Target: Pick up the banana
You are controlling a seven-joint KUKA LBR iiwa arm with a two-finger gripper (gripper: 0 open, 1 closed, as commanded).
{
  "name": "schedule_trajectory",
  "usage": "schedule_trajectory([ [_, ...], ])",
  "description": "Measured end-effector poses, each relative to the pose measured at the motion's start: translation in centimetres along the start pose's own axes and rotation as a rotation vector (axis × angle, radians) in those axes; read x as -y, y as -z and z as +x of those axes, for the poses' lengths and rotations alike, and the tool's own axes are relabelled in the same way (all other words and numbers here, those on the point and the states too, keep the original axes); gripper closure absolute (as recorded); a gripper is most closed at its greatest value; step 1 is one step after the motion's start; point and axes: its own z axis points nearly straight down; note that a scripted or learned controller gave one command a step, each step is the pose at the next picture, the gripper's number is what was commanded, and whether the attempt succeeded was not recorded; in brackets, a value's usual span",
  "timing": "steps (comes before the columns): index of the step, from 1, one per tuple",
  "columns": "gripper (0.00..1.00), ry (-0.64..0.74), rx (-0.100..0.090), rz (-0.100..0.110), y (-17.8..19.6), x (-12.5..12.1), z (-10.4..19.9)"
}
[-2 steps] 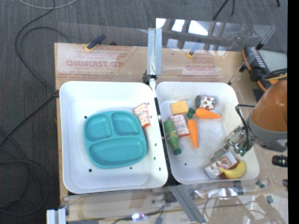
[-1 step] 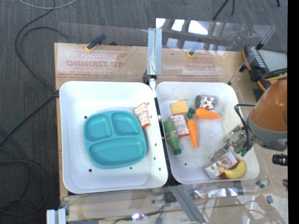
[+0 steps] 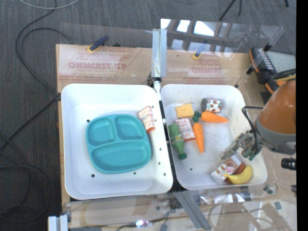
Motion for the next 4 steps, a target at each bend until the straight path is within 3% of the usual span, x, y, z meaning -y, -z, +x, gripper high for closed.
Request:
schedule_trajectory([
  [1,0.00,-0.001,0.002,-0.002,0.1,-0.1,-0.1],
  [2,0.00,0.033,0.008,-0.003,-0.7,0.0,-0.1],
  [3,0.00,0.141,-0.007,0.012,0.8,-2.1,2.4],
  [4,0.00,0.175,-0.005,0.003,-0.9,0.4,0.2],
])
